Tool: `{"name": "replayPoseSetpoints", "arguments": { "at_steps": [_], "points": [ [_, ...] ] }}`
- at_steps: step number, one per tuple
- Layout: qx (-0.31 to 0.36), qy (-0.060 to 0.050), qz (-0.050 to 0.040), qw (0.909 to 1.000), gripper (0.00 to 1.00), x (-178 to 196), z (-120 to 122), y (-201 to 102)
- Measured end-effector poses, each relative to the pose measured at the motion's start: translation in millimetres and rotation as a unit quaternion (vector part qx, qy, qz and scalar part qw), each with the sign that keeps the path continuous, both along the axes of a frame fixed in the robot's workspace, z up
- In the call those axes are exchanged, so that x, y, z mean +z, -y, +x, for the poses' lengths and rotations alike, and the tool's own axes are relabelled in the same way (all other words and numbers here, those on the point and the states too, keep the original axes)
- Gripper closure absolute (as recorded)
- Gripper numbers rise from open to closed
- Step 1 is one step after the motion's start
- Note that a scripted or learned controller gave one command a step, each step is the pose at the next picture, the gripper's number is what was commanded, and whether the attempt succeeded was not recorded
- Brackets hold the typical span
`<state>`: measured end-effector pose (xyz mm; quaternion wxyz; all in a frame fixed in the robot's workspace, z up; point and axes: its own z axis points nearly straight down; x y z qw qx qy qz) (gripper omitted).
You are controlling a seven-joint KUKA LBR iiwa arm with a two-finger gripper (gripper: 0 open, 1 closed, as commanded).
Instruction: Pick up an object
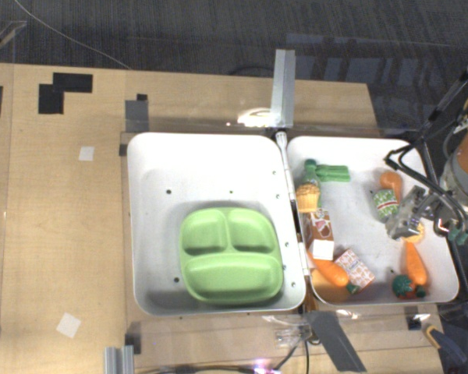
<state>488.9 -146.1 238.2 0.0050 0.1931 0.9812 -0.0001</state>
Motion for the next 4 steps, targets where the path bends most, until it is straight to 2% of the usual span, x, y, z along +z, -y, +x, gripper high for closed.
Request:
{"name": "replayPoseSetpoints", "arguments": {
  "at_steps": [1,2,3,4],
  "points": [
    [-0.033,-0.001,0.0013,0.9994,1.0,-6.1,8.6,-35.6],
    [-0.078,0.0,0.002,0.9969,1.0,2.1,53.9,-65.6],
    [-0.016,0.0,-0.0004,0.9999,1.0,14.6,75.1,12.6],
    [0.002,0.001,0.0011,1.0,1.0,34.0,153.5,-31.3]
  ]
}}
